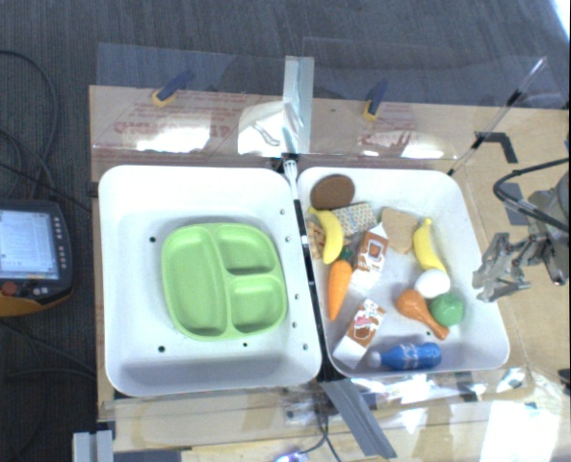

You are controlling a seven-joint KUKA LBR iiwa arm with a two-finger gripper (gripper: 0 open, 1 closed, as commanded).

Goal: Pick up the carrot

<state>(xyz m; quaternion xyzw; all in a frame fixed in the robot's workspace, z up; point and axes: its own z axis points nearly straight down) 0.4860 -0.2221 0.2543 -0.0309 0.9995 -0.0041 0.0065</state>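
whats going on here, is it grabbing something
Nothing is grabbed yet. The gripper sits outside the right bin, beyond its right wall, holding nothing. The carrot lies untouched near that bin's left wall, below a banana, among other toy food. The left bin holds a green divided plate.

Glossy plastic carrot [338, 288] in a smooth white bin [478, 258]; matt green tray [223, 279].

Carrot [338, 288]: orange, tapered; you find it lying near upright along the right bin's left wall.
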